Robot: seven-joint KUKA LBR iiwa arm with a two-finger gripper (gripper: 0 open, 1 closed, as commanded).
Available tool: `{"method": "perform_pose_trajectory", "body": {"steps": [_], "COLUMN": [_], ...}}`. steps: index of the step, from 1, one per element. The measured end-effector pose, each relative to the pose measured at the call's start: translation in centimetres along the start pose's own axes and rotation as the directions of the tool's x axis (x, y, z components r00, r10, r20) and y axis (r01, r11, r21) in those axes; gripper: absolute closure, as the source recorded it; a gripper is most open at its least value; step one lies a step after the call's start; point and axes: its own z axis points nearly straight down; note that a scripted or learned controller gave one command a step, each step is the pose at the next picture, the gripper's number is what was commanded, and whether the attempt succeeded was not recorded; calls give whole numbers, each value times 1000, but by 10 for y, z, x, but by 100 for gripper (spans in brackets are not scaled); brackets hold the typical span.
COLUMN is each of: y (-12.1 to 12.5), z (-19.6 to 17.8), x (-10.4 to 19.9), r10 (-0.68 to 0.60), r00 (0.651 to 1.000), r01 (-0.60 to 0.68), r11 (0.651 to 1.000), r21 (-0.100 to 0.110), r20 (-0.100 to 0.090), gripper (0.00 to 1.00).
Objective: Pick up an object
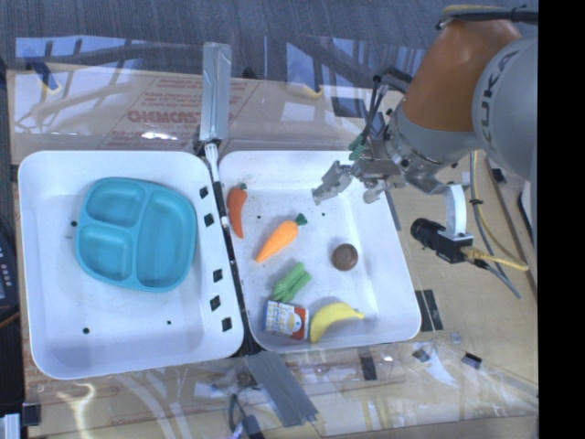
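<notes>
Pincer [352, 183] sits over the upper right part of the right bin [395, 273], near its back wall; one finger [327, 187] juts left, the other [373, 193] points down, so the jaws look parted, nothing between them (not touching any object as far as visible). Arm comes in from the right, orange band [457, 71] above the wrist. Nearest item is the big carrot [278, 239], lying tilted just below-left of the pincer, apart from it. Small carrot [237, 210] lies close to the bin's left wall, upright-ish. Brown round object [345, 257] sits right of the big carrot, near the middle-right of the bin. Green piece [291, 283] lies below the big carrot. At the front of the bin: a small carton [286, 319] and a banana [335, 319] just beside each other (touching or not, can't tell). Left bin [55, 337] holds a blue divided plate [136, 233], lying flat. Both bins rest side by side on the desk [475, 382].
</notes>
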Motion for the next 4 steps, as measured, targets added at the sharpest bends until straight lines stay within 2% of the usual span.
{"method": "perform_pose_trajectory", "body": {"steps": [1,2,3,4], "y": [11,-27,21,88], "z": [147,182,181,181], "x": [25,14,27,34], "r10": [-2,-104,-1,41], "r00": [1000,995,1000,999], "r01": [2,104,1,-41], "r11": [1000,995,1000,999], "r21": [5,-1,-2,3], "r20": [0,-1,0,2], "gripper": [0,0,0,0]}}
